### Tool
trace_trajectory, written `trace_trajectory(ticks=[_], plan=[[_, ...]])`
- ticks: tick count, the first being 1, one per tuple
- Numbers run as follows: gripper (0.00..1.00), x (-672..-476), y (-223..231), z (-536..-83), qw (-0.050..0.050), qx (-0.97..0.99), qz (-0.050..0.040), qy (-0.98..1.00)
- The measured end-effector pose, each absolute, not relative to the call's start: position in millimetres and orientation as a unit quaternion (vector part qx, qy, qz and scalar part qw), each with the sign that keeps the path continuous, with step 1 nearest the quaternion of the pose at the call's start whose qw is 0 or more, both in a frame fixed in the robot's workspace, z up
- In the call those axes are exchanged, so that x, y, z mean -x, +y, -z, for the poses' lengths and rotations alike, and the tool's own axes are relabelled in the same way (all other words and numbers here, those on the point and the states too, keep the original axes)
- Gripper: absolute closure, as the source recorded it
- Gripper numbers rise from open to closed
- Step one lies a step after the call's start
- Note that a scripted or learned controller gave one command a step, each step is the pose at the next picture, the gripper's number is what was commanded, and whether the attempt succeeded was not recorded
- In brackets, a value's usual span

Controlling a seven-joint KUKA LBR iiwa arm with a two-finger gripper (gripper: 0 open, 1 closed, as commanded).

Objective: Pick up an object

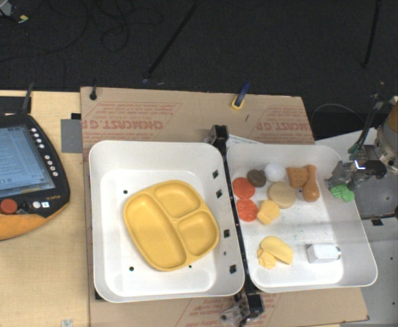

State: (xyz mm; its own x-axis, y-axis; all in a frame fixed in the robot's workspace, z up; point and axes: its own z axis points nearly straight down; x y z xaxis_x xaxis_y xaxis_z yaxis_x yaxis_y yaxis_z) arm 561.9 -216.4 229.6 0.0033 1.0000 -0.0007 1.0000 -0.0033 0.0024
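Cardboard sheeting (267, 118) is laid over the bench beneath two white bins. Nearest the camera in the right bin (362, 278), a yellow piece (275, 251) and a white block (323, 253) are noted, well left of and below the gripper (354, 171). Further back, red discs (244, 187), a tan disc (281, 195) and a brown piece (309, 180) are seen leftward. A green object (343, 193) lies just beside the gripper; grip cannot be determined. A yellow tray (170, 223) occupies the left bin (110, 162).

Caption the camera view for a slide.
Yellow divided plate in the left bin; toy food in the right bin.
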Motion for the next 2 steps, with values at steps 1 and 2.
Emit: trace_trajectory(ticks=[1, 2], plan=[[1.0, -547.5, -158.7, -221.0, -0.002, -0.706, 0.0006, 0.708], [1.0, -537.3, -96.5, -222.3, -0.003, -0.706, 0.0004, 0.709]])
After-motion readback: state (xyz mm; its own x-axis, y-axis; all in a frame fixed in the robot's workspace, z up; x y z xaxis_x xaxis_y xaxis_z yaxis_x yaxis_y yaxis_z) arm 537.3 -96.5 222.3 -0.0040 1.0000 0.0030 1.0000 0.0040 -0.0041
